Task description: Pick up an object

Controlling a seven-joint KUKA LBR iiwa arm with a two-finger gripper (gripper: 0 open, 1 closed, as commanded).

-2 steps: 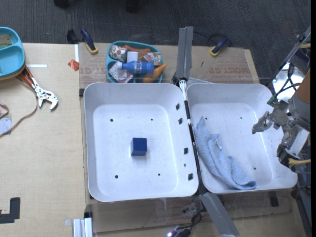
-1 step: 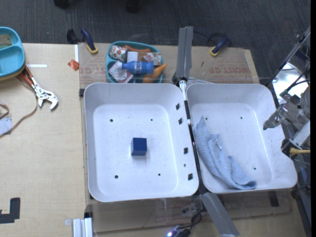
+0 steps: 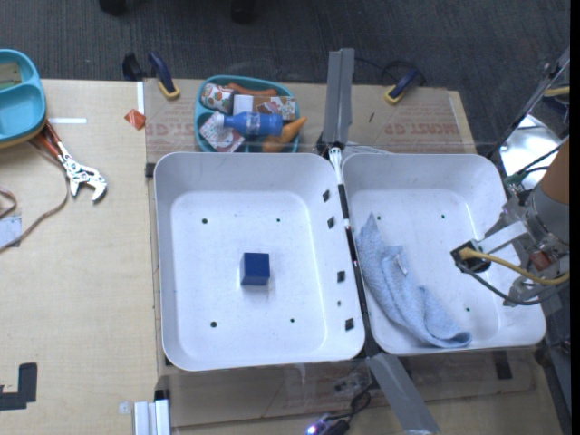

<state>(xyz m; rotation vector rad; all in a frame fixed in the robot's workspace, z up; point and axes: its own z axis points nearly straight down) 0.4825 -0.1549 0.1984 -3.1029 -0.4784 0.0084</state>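
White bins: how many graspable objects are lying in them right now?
2. A blue cube sits near the middle of the left bin; a light blue cloth lies in the right bin. Something small could be hidden under the cloth.

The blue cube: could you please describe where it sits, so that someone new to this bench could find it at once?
Find the two white bins side by side on the bench and take the left bin. The blue cube sits on its floor, a little below the middle, alone. It is small, dark blue and hard-edged, unlike the pale blue cloth crumpled in the right bin.
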